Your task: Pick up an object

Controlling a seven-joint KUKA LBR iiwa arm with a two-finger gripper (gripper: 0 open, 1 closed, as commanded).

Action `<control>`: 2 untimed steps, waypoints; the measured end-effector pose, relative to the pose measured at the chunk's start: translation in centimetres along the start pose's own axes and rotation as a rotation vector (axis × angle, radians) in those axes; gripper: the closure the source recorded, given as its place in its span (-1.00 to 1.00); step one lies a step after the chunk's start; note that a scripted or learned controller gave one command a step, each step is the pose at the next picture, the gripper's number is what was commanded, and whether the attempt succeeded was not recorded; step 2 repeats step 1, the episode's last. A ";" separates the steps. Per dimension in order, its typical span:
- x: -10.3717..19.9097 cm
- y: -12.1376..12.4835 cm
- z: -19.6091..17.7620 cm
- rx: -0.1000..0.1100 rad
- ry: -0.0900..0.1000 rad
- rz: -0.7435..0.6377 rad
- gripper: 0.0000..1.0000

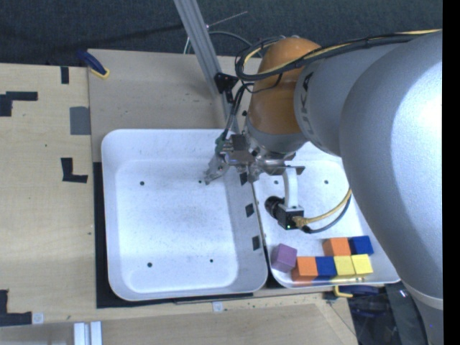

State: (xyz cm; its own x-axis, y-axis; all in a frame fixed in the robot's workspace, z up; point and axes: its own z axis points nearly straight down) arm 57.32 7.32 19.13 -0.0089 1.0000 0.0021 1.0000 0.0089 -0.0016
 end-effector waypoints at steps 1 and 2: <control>-0.3 -0.1 -0.9 0.003 0.000 0.004 1.00; -0.3 -0.1 -0.9 0.003 0.000 0.004 1.00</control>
